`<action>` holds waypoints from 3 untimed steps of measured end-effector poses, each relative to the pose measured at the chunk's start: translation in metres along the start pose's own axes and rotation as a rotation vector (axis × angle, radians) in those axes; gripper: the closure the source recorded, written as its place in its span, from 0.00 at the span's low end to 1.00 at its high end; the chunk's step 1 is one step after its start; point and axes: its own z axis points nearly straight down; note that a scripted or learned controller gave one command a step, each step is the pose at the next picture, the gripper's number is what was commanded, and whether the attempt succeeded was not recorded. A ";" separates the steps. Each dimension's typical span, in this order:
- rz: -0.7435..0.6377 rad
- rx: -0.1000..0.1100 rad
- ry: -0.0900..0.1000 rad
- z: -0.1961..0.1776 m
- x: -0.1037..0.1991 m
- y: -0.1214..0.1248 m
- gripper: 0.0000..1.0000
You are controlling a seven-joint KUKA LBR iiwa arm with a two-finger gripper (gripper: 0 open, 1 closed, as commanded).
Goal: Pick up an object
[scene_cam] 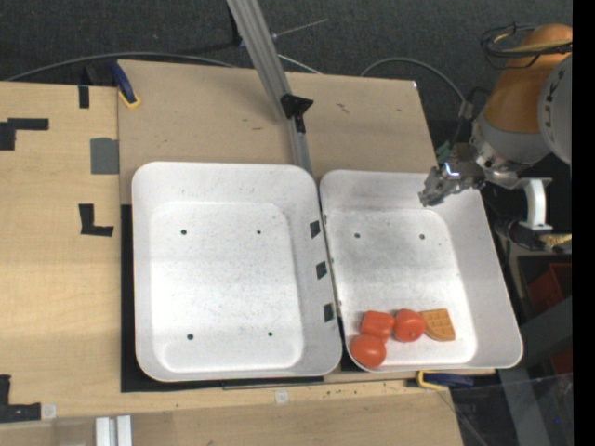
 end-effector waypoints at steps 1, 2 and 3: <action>0.000 -0.002 -0.001 -0.058 0.000 -0.008 1.00; 0.000 0.000 0.000 -0.088 0.000 -0.007 1.00; -0.004 0.005 0.002 -0.082 0.061 -0.013 1.00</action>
